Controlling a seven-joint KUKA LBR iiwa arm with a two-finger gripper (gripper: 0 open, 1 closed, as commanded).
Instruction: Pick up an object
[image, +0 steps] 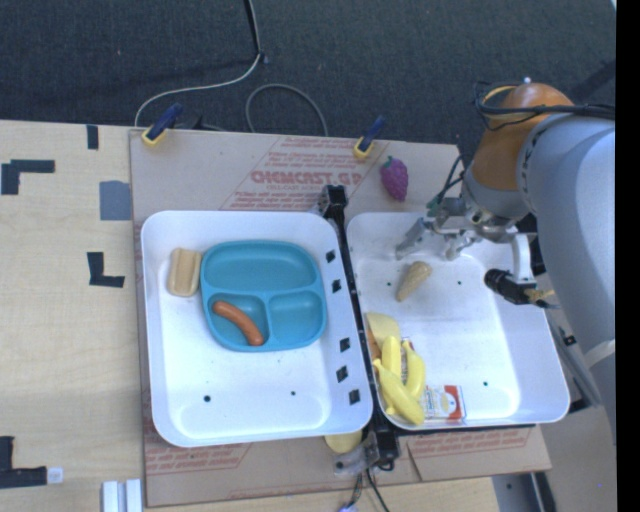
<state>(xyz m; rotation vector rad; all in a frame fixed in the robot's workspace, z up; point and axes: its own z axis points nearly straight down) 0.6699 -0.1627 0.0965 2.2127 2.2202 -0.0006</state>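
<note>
Tan cone (412, 280), matte, tapered, lies in smooth white right bin (500, 330). Gripper (425, 240) just above it; fingers spread, holding nothing. 1 glossy banana bunch (398, 372) nearby.

The arm (560, 190) runs off the right edge, so its base and most of its grey body are cut away. The gripper (425, 238) is small and blurred against the white bin (500, 340); how it stands cannot be told. A small card (443, 402) lies partly under the bananas (398, 372), its print too small to read. A yellow object (343, 441) pokes out below the front rims of the bins, mostly hidden; what it is cannot be told. The tabletop (60, 330) is cut off at the left and bottom edges, and a cable (255, 40) leaves the top edge.
</note>
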